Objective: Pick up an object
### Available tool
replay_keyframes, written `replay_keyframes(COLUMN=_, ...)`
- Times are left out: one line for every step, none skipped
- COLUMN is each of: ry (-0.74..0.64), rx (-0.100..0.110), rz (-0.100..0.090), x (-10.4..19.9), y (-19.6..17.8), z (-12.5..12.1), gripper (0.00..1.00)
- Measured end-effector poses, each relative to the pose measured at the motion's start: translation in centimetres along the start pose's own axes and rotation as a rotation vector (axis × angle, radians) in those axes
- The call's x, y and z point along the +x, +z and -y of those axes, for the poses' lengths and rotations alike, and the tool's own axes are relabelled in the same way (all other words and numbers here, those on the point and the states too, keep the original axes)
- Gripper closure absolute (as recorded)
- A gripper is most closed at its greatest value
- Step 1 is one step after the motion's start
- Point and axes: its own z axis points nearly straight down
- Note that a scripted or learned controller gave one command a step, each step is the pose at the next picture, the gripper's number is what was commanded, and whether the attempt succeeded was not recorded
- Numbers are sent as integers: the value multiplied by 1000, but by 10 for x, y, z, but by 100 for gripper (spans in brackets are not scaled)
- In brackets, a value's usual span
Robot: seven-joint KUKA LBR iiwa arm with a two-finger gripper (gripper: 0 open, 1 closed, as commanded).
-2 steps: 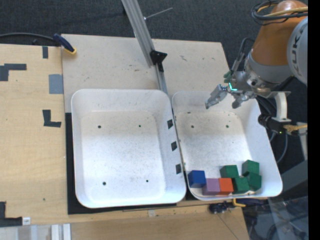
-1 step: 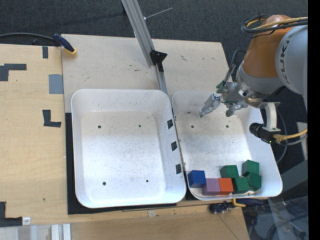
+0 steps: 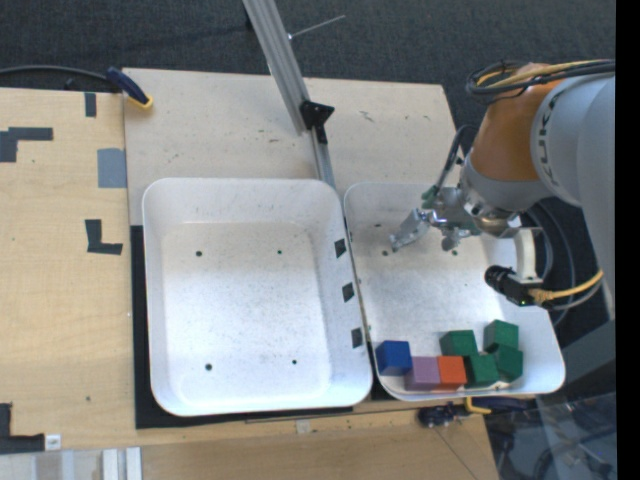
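Pincer: [image 3: 408, 234] we are seeing it hanging over the upper part of the right bin [image 3: 400, 278], toward 12 o'clock from the blocks and well apart from them; we cannot tell how it is set, and nothing is showing in it.
Blocks: we are looking at a small cluster packed along the right bin's 6 o'clock wall, some touching one another.
Blue block: [image 3: 394, 356] it is sitting at the cluster's 9 o'clock end, with free space on its 9 and 12 o'clock sides.
Purple block: [image 3: 426, 371] it is lying just beside the blue one, at its 3 o'clock.
Orange block: [image 3: 452, 370] it is pressing against the purple one, wedged below the green pieces.
Green blocks: [image 3: 487, 352] several are crowding the 4 o'clock corner, too tightly bunched for us to count surely.
Handling: we are judging these as light, stiff little cubes with flat smooth faces, not fragile, though liable to slip or skid if pinched off centre.
Where to hold: we are favouring the blue block, taken across its two opposite flat faces, since it is standing most clear of its neighbours.
Risk: we are expecting the bin wall and touching blocks to get in the way.
Left bin: [image 3: 245, 298] it is sitting on the surface [image 3: 60, 268] at 9 o'clock of the right one.
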Motion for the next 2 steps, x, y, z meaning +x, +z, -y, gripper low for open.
replay_keyframes(ry=-1, rx=0, rz=-1, x=1, y=55, z=1, gripper=0)
replay_keyframes(ry=-2, rx=-4, rz=-2, x=2, y=41, z=0, gripper=100)
